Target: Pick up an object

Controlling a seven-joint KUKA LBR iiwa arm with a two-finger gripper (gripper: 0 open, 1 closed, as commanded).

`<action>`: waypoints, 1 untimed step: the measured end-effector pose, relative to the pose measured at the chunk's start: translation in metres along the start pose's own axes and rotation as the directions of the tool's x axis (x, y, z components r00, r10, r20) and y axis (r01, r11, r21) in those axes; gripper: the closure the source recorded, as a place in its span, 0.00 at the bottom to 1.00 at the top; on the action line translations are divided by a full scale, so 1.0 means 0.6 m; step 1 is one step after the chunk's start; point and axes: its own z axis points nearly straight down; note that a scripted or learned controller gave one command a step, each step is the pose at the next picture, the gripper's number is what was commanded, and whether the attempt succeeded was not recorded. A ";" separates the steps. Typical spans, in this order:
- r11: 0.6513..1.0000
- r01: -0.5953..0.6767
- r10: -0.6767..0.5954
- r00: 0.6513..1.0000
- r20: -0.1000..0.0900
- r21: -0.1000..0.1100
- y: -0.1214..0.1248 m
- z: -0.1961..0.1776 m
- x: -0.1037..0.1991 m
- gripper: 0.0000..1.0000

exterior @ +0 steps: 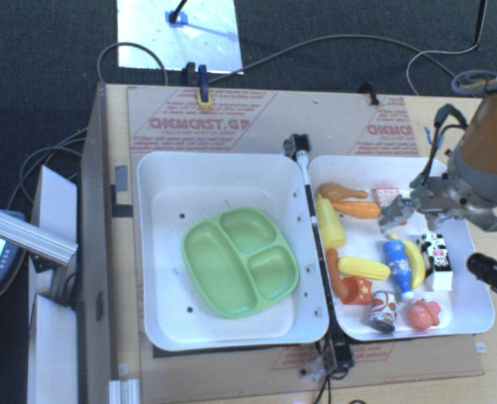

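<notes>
Toys [375, 263] crowd right bin [476, 314]; gripper [398, 213] above near far edge

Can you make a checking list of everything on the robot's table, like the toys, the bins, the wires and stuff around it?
Surface: brown bench bearing two white bins.
Job's things: right bin holds toy food: orange carrot, yellow corn, blue bottle, pink toy, small can.
Clutter: green divided tray in left bin.
Grippers: tool hangs over right bin beside the carrot.
Cables: black cable loops behind the bench.
Surroundings: dark carpet, shiny floor plate.
</notes>
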 end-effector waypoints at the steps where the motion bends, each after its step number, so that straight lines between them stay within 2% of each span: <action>1: 1.000 -0.003 0.003 1.000 0.000 0.004 0.033 0.181 -0.061 0.00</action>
